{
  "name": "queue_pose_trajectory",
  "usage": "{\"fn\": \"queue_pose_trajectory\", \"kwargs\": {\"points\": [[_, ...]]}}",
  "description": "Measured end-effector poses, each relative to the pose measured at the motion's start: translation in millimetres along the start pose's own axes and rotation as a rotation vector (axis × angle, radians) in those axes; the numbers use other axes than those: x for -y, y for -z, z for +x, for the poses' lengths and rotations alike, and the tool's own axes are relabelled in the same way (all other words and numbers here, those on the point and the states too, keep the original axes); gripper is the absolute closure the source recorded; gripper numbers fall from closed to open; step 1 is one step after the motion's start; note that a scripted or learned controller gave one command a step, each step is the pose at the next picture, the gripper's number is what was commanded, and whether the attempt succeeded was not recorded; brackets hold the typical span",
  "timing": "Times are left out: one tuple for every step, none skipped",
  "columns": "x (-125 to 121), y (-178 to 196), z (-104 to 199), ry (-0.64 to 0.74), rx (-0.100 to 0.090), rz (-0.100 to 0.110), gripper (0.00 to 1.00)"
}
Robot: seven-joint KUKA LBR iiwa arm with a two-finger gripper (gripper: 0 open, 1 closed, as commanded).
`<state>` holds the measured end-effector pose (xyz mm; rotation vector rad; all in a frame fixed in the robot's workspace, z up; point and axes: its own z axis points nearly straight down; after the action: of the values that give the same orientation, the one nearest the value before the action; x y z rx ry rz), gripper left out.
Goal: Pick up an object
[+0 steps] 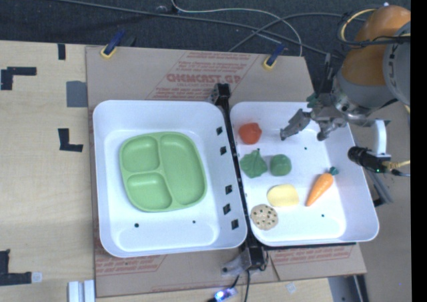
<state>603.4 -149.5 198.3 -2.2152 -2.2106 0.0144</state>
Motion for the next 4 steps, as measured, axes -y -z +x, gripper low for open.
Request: {"fn": "queue_pose_trajectory", "kwargs": {"points": [[-3,8,0,0.003,0.002,-0.014,0.0],[-13,-48,1,0.004,0.003,-0.009,0.0],[-17,-95,-5,0.003,0.003,-0.01,0.0],[-17,-114,-5,0.004,0.004,-0.014,0.0]]}}
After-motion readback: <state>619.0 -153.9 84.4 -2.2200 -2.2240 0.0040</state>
